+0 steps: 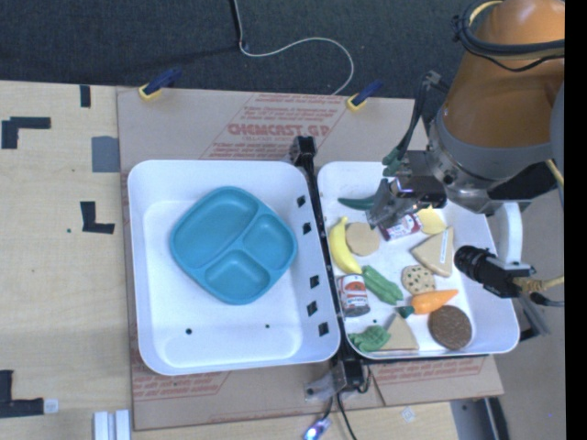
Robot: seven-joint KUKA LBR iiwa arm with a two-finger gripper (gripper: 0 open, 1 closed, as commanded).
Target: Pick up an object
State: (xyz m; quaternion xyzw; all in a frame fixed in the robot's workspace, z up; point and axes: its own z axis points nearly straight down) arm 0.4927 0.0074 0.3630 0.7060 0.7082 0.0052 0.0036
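Right now the pincer (393, 211) hangs low over the right bin (500, 342), above the banana (343, 247); whether it is apart or together, I cannot tell

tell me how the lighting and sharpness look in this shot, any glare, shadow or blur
Camera view: even, soft light, no harsh glare; the left white bin reads bright and slightly washed out around the blue plate. Faint shadows under the plate and the arm. The whole frame is a bit soft: small food items like the banana lack crisp edges, and the tool is dark and blurry, its detail hard to read.

Blue divided plate (234, 244) in left bin (147, 246), on cardboard (266, 126).
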